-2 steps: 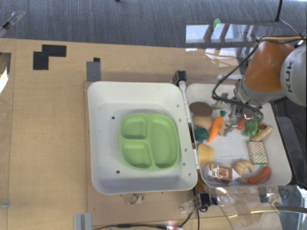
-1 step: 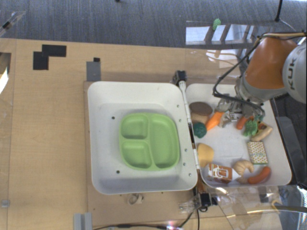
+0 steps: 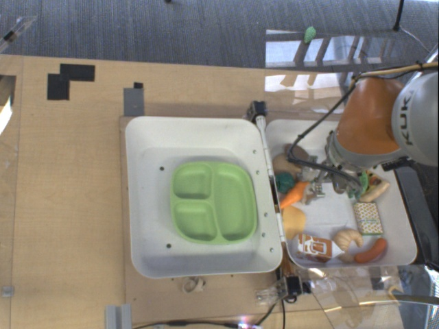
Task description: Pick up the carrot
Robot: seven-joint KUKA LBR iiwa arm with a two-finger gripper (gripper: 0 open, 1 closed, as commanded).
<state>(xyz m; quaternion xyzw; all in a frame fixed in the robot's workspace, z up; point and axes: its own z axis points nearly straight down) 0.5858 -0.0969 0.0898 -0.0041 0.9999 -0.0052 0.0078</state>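
Note:
The carrot (image 3: 293,195) is orange with a dark green top and lies tilted near the left wall of the right bin (image 3: 405,242). My gripper (image 3: 317,189) hangs low over that bin, just to the right of the carrot's thick end and very close to it. The grey arm with its orange band (image 3: 367,115) covers the bin's upper part. The wrist and cables hide the gripper's tip, so I cannot make out whether it touches the carrot.
A green divided plate (image 3: 213,201) sits in the left bin (image 3: 147,156). The right bin also holds a yellow wedge (image 3: 293,220), an orange-and-white box (image 3: 314,247), a croissant (image 3: 348,238), a sausage (image 3: 371,251), a green patterned pack (image 3: 368,218) and a beige piece (image 3: 376,191).

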